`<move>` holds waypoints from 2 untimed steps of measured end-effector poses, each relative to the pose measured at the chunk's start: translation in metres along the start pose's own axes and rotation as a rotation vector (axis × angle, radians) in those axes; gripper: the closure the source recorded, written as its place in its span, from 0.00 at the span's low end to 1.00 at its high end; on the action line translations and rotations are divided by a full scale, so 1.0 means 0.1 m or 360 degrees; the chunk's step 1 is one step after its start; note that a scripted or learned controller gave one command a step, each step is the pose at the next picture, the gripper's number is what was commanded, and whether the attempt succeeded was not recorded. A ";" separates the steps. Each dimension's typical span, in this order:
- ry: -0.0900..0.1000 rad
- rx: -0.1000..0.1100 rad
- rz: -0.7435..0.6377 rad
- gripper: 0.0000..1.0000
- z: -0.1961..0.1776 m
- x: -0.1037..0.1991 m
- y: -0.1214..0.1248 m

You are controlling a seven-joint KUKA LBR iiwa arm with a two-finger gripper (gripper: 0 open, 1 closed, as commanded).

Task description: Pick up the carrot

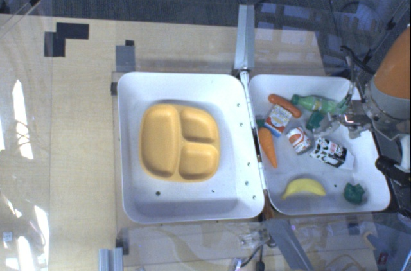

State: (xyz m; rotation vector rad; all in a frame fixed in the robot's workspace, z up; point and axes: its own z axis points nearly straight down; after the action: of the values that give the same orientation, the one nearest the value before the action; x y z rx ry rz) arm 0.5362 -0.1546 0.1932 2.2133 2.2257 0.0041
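1. A grey robot arm (392, 80) with an orange band reaches in from the right, over the far right corner of the right bin (379, 164).
2. Its gripper (335, 121) hangs low above the bin's back half, just beside a green bottle (316, 103) and a black-and-white milk carton (330, 151); whether the jaws are wide or narrow cannot be told, and nothing shows between them.
3. The carrot (267, 146) lies flat on the right bin's floor, close along its left wall, its thick end toward the back and its tip pointing to the front, well apart from the gripper.
4. Just behind the carrot sits a small white and orange packet (277, 119), with a sausage (284, 104) beyond it.
5. A small red and white can (298, 139) lies between the carrot and the milk carton.
6. A banana (304, 187) rests near the front of the bin, with a dark green piece of broccoli (354, 192) in the front right corner.
7. The left bin (128, 154) holds a yellow tray (180, 142) split into three compartments.
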 end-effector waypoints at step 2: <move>-0.0014 -0.0065 0.0570 0.00 0.86 0.26 0.57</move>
State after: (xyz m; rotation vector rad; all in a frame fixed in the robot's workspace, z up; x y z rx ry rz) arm 0.5937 -0.1284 0.1079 2.5460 1.7758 0.0400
